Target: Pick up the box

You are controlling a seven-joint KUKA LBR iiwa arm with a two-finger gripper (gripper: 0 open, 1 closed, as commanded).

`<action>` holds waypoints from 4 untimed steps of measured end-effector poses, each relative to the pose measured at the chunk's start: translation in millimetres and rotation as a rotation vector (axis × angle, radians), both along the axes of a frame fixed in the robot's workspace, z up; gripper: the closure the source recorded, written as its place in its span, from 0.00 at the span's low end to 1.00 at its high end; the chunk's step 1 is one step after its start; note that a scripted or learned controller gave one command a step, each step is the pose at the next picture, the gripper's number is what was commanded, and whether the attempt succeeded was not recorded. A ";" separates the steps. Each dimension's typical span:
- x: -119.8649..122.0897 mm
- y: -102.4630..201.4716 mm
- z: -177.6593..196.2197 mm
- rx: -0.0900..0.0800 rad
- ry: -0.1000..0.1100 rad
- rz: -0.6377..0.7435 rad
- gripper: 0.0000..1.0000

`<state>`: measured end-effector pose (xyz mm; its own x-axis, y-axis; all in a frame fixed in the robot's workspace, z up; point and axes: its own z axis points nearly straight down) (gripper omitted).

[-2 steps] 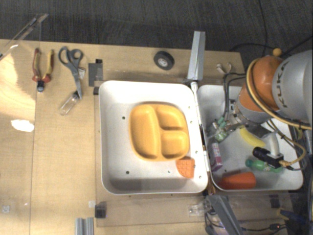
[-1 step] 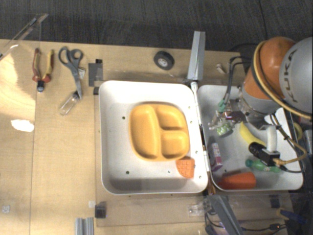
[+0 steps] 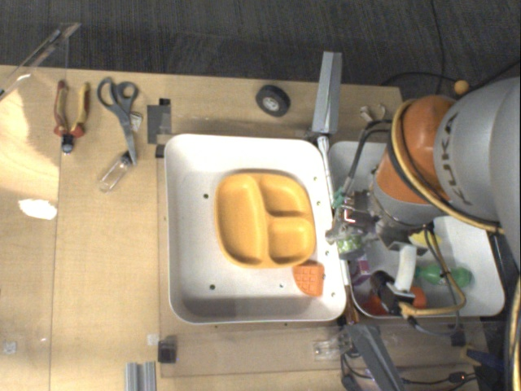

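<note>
No box can be made out for certain; the right bin (image 3: 480, 287), at the lower right of the frame, holds a jumble of small items mostly hidden under the arm (image 3: 456, 161). The hand (image 3: 352, 228) hangs at that bin's left edge, just right of the wall between the bins; whether it is spread or pinching anything cannot be told. The left bin (image 3: 191, 243), mid-frame, holds a yellow divided tray (image 3: 264, 217) and a small orange waffle-like piece (image 3: 308, 279) touching the tray's lower right corner. Scissors (image 3: 122, 112) and pliers (image 3: 69, 112) lie on the tabletop (image 3: 81, 283) at upper left.
</note>
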<state>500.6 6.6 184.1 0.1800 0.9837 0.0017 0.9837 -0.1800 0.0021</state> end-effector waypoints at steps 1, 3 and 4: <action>-12.1 -42.5 -0.1 -0.002 -0.002 0.556 1.00; -0.8 5.2 -0.1 -0.002 -0.001 0.480 1.00; -11.5 -88.0 27.4 -0.004 -0.005 0.432 1.00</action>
<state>489.1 -81.4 211.5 -0.2485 0.9686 -0.0028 0.9686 0.2485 0.0069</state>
